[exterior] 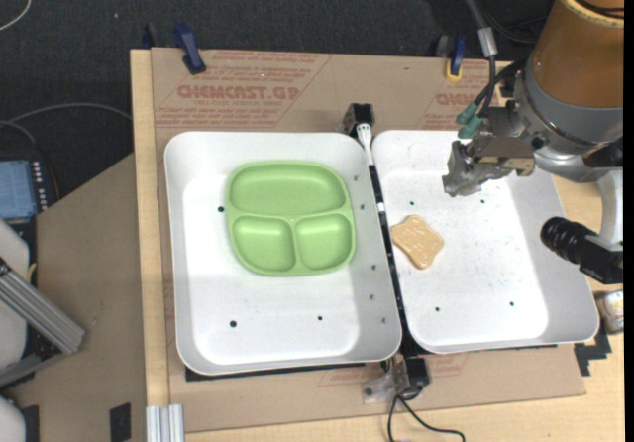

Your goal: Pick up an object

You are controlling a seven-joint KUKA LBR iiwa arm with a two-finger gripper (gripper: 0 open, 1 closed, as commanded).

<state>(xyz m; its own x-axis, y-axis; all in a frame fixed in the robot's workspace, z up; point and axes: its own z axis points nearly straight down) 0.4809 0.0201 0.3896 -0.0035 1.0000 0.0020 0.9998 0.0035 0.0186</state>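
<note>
A tan, toast-shaped slice with a rounded top [417,241] lies flat on the speckled floor of the right-hand white bin [515,316], close to the black divider between the bins. The grey metal gripper [464,182] hangs above the same bin, up and to the right of the slice, apart from it; its opening cannot be told. A smooth green three-compartment plate [290,216] sits in the left bin [198,311].

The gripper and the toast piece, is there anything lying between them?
Nothing: in the camera view, bare white floor of the right bin separates the gripper from the toast piece.
</note>
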